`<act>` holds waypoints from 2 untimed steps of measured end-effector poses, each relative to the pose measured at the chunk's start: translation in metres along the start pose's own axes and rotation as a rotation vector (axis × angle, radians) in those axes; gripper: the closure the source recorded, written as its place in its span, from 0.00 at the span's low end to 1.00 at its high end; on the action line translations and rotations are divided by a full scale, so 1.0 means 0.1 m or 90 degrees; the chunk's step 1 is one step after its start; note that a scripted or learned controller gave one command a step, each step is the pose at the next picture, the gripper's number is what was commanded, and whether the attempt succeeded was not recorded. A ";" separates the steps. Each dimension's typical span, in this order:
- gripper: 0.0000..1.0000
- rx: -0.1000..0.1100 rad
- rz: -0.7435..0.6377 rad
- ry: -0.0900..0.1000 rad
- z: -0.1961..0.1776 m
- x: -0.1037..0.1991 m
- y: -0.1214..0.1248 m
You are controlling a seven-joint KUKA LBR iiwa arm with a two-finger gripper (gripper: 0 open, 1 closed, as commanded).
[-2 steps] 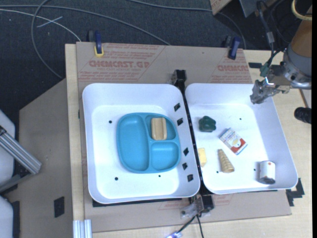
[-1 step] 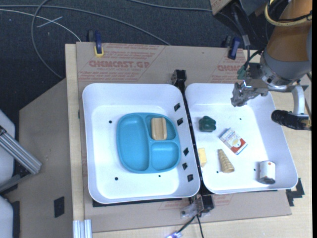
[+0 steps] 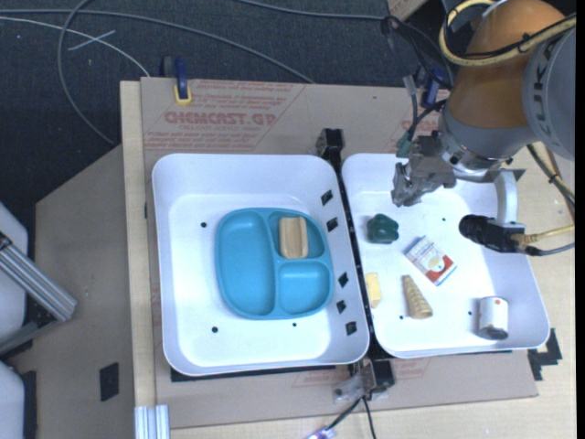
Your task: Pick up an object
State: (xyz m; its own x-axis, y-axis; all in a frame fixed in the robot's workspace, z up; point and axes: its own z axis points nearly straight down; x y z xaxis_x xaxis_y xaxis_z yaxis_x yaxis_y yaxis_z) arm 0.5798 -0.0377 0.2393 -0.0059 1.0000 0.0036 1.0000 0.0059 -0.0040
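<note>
Claw [image 3: 408,193]: hung over the right bin's [image 3: 530,286] upper left; whether wide or narrow, cannot tell.

Left white shallow bin [image 3: 174,245]: blue divided plastic tray [image 3: 247,263] bearing a tan bread-like block [image 3: 292,236].

Right white shallow bin: yellow chip [image 3: 373,289]; dark green lump [image 3: 383,228] just below the claw; ridged tan cone [image 3: 418,297]; small red-and-white packet [image 3: 430,261]; white cylinder [image 3: 493,316].

Surface: brown cardboard [image 3: 228,117] on dark carpet [image 3: 55,80].

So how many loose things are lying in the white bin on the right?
5: a dark green lump under the gripper, a red-and-white packet, a tan cone, a yellow block at the left wall, a white cylinder. The arm may hide more.
</note>
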 end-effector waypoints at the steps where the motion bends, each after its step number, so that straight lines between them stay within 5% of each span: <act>1: 1.00 0.000 0.000 0.000 0.13 0.54 0.03; 2: 1.00 0.000 0.000 -0.001 0.23 1.11 0.04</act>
